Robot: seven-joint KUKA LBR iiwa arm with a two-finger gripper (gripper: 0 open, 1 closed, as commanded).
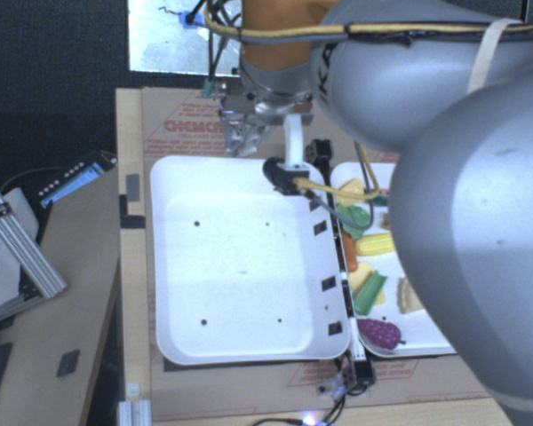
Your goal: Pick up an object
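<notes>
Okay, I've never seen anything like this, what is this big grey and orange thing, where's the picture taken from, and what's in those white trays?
The big grey shape is a robot arm with an orange band above its wrist. It reaches in from the right, close to the one camera, which is fixed above the bench and looks down at a slant. Its gripper, a two-finger claw, sits over the far edge of the left bin; whether it is open or shut is not clear. The right bin, partly hidden by the arm, holds toy food: a purple piece, a yellow piece and green pieces.
</notes>
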